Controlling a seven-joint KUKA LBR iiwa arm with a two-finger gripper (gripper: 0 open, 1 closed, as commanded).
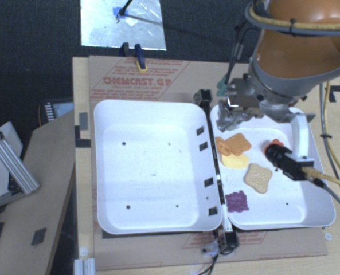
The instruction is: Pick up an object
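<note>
My gripper (229, 121) hangs low over the far left corner of the right bin (284, 211), under the arm's big orange band. Just in front of it lies a flat orange piece (235, 144), with a pale yellow piece (234, 161) touching its near edge. A tan toast-shaped piece (258, 177) lies to the right of the yellow one. A purple bunch of grapes (236, 200) sits nearer the front, close to the bin's left wall. Nothing is seen in the gripper.
The left bin (152, 165) stands beside the right one, and their walls meet along a clipped divider (211, 153). Both rest on a cardboard sheet (141, 76). A shiny metal plate (122, 16) lies beyond the bench.
</note>
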